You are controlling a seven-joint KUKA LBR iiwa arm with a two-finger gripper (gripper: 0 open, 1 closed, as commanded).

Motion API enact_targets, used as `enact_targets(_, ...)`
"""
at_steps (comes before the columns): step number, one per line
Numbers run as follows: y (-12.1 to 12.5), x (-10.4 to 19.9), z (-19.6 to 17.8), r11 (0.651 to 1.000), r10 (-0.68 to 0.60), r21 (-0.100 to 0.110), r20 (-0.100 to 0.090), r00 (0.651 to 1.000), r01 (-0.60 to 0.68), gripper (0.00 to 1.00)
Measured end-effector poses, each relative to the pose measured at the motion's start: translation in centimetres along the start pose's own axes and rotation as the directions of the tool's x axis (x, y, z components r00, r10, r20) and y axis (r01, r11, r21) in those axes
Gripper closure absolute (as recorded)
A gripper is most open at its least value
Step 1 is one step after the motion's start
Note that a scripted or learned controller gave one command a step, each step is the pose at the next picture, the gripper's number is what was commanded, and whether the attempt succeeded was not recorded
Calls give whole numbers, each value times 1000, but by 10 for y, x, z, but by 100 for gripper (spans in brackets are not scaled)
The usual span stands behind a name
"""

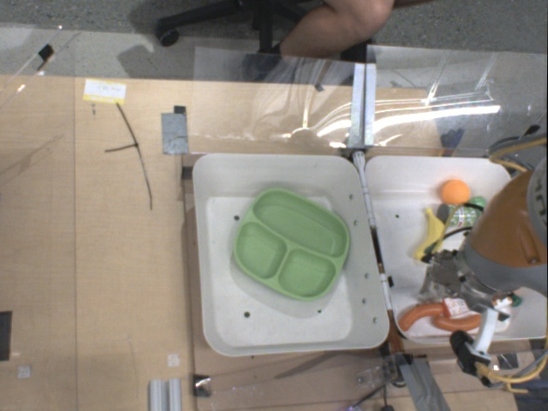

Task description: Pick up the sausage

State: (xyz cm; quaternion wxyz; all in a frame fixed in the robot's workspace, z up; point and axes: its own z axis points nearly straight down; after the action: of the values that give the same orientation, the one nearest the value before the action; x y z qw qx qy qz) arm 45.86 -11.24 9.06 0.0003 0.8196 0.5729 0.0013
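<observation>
The sausage (414, 315) is a curved orange-red piece lying at the near left corner of the right bin (402, 197). My gripper (451, 296) hangs low directly over the sausage's middle and covers part of it. Both ends of the sausage stick out from under the gripper. The grey arm with its orange band (514, 229) reaches in from the right and hides the bin's right side.
A yellow banana (431, 232), an orange ball (455, 192) and a green item (467, 213) lie at the back of the right bin. The left bin (214, 255) holds a green divided plate (292, 244). A metal divider (370, 221) separates the bins.
</observation>
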Motion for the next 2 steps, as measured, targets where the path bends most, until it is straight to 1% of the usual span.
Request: enact_targets(2, 0, 0, 0, 1000, 0, 0, 0, 1000, 0, 0)
